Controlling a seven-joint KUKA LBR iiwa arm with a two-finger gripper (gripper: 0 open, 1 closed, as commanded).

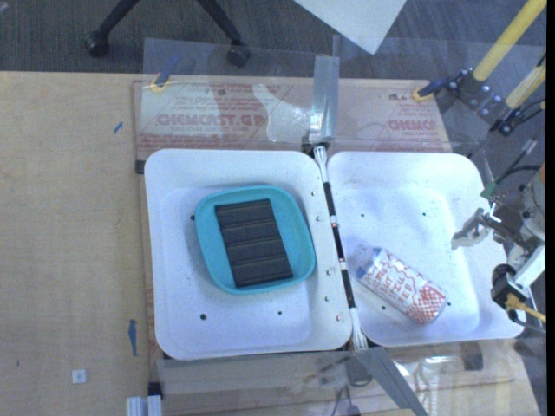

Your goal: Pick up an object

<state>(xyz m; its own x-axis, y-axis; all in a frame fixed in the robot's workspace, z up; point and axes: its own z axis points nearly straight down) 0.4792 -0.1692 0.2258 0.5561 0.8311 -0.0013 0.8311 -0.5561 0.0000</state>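
Note:
A red-and-white patterned packet (401, 286) lies on its side in the right bin (390, 180), toward the front, with its pale cap end pointing left. In the left bin (173, 180) a teal tray (208, 241) holds a dark grey ribbed block (253, 243). My gripper (473, 229) is at the right bin's right wall, above and to the right of the packet and apart from it. It is small and partly cut off by the frame edge. Nothing shows in its grasp.
A metal divider post (324, 94) stands behind the seam between the bins. Clear plastic sheets (217, 115) lie taped at the back. Yellow-handled tools (512, 33) sit at the far right. Bare wooden bench (69, 232) spreads to the left.

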